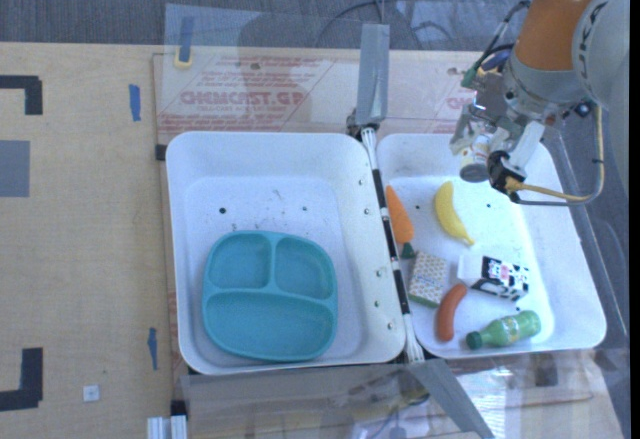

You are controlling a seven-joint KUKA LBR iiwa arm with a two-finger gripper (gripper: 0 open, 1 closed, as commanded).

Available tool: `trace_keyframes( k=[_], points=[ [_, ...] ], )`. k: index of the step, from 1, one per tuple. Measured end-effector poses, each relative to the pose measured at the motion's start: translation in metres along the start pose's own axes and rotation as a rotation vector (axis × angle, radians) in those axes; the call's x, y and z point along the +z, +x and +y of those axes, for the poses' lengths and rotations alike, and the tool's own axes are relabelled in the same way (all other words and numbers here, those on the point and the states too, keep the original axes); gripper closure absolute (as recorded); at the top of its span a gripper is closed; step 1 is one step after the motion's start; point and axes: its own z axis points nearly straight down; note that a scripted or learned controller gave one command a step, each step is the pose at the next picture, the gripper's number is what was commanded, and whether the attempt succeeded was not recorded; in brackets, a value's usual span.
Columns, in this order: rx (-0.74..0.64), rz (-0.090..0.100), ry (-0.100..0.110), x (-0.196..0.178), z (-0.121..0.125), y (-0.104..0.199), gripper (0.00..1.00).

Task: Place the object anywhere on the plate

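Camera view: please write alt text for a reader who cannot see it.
A grey robot arm with an orange band holds its two-finger gripper above the right white bin, which holds a yellow banana, an orange carrot and a green bottle. The left white bin holds a teal divided plate.

- The grey and orange robot arm [570,17] runs off the right edge, its upper part cut away.
- The gripper [490,159] is a blurred cluster; its fingertips can't be made out.
- The small black-and-white carton [503,277] has print too small to read.
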Motion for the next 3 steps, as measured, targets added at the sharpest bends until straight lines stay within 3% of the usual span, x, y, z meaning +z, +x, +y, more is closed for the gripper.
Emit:
trace_keyframes(
  k=[1,2,3],
  points=[
    [0.167,0.002,-0.001,-0.145,-0.026,-0.008,1.00],
    [0.167,0.002,-0.001,-0.144,-0.026,-0.008,0.00],
    [0.165,0.001,-0.004,-0.155,-0.025,-0.008,1.00]
  ],
)
